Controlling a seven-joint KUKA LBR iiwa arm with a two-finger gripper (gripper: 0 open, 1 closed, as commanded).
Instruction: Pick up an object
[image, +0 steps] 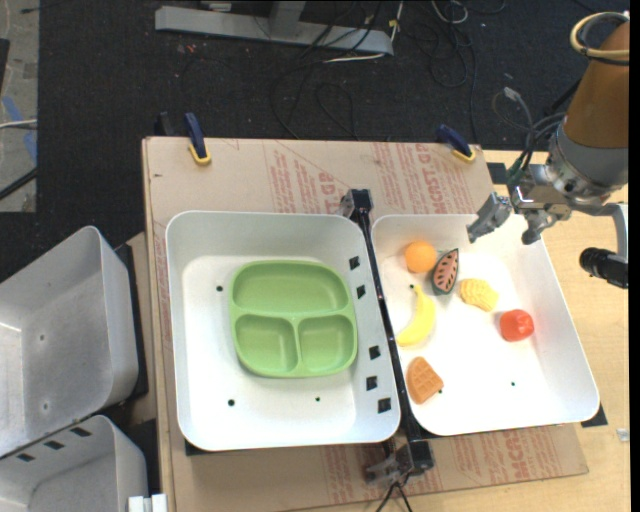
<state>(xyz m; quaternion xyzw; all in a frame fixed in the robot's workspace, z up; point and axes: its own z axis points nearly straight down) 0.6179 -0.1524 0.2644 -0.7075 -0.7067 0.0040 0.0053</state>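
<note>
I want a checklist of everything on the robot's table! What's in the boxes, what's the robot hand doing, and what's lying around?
Surface: cardboard-covered bench bearing two white bins side by side, left bin and right bin.
Job's things: in the right bin, an orange, watermelon slice, corn cob, tomato, banana and bread slice.
Clutter: green divided plate in the left bin.
Gripper: gripper open, above the right bin's far edge, holding nothing.
Cables: black cables on the dark floor behind the bench.
Surroundings: yellow clamps on the bench's far edge; spare white bins at left.
</note>
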